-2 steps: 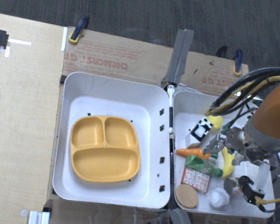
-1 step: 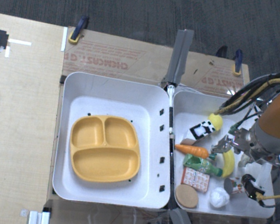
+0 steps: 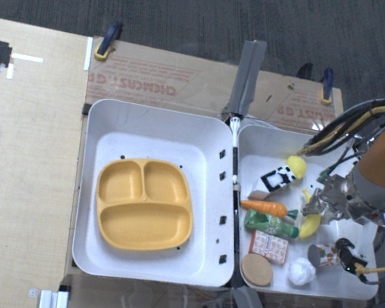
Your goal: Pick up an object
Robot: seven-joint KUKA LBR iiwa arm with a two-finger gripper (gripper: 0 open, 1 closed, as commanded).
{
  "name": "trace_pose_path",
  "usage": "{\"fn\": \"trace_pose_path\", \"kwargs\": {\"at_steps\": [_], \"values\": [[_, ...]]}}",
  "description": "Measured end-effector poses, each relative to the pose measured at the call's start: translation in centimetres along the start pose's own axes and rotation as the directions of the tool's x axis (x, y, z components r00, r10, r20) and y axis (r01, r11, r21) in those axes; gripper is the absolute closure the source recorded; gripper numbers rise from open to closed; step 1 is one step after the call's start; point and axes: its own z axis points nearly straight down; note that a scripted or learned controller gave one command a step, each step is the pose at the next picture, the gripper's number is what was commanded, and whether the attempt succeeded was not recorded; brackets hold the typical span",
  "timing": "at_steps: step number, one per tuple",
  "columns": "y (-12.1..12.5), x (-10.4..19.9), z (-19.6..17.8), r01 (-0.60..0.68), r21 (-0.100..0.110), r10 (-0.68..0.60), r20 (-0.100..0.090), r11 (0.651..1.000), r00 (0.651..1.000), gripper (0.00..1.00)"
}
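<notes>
Camera view, my gripper [image 3: 314,206] low in the right bin [image 3: 346,287], whether it holds anything I cannot tell, banana [image 3: 309,225] just below, carrot [image 3: 268,208] beside it (divided yellow plate [image 3: 144,204] in left bin [image 3: 90,190])

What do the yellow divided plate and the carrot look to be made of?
Divided plate: probably moulded plastic; even mustard colour, rounded compartment ridges, soft sheen. Carrot: likely a plastic toy; uniformly bright orange with a smooth surface, though too small to be sure.
</notes>
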Motion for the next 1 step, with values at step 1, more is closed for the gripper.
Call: {"fn": "trace_pose_path", "kwargs": {"at_steps": [1], "values": [[-1.78,5.11,-11.26,0.095,-0.002,-0.095,0.001,0.996,0.996,1.00]]}}
